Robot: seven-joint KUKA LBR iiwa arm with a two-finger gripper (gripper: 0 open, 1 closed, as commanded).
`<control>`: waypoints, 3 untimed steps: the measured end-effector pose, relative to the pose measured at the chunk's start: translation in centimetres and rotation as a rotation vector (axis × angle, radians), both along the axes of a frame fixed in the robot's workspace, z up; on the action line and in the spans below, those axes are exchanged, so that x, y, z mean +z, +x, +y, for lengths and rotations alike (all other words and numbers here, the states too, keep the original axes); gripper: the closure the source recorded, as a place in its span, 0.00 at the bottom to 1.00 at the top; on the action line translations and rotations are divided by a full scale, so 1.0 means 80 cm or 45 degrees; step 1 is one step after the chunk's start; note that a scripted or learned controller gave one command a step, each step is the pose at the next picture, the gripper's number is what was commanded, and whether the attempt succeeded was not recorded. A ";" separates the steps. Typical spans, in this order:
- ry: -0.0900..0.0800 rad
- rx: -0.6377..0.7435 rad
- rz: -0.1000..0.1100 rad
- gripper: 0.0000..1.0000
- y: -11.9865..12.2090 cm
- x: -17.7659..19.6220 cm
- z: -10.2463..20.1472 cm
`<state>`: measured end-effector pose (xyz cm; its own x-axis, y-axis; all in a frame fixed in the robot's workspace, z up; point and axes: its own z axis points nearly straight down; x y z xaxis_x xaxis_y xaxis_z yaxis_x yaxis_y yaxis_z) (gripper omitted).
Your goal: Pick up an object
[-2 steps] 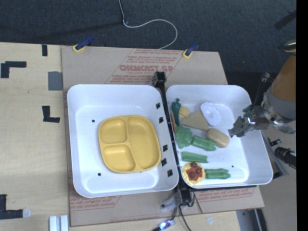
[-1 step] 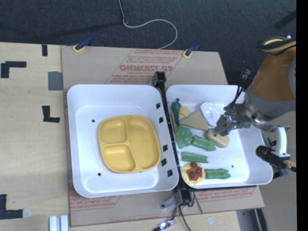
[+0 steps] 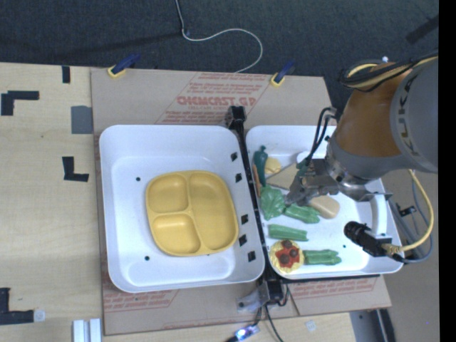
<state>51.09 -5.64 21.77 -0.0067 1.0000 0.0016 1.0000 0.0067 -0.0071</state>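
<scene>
Dark carpet (image 3: 85, 13) runs behind a wooden bench (image 3: 43, 212) on which a brown cardboard sheet (image 3: 206, 98) carries two shallow white bins side by side. One left bin (image 3: 121, 144), well to the left of the fingers, holds a single yellow divided plate (image 3: 191, 212) with three compartments. One right bin (image 3: 388, 266) holds the toy food, and the grey arm (image 3: 399, 134) with its orange band reaches down into it. Its gripper (image 3: 303, 187) sits low over the middle of that bin, the dark fingers pointing down among the pieces; how far apart they stand cannot be told, nor whether anything lies between them. Touching or just under the fingertips lies one green pea pod (image 3: 301, 212). Just right of the fingers is one pale tan wedge (image 3: 325, 206). Left of them sits one leafy green piece (image 3: 271, 201), and farther up-left one small yellow piece (image 3: 272, 167) beside one dark green pepper (image 3: 261, 164). Below the fingers lie two more green pods, one nearer (image 3: 286, 231) and one lower (image 3: 322, 258), with one small pizza slice (image 3: 286, 256) beside the lower pod. One black connector (image 3: 362, 238) hangs below right of the fingers.
</scene>
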 end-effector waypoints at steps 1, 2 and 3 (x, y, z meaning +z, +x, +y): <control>0.000 0.001 -0.001 1.00 0.005 0.006 0.064; -0.001 0.002 0.001 1.00 -0.004 -0.002 0.143; -0.001 0.002 -0.002 1.00 -0.013 0.017 0.207</control>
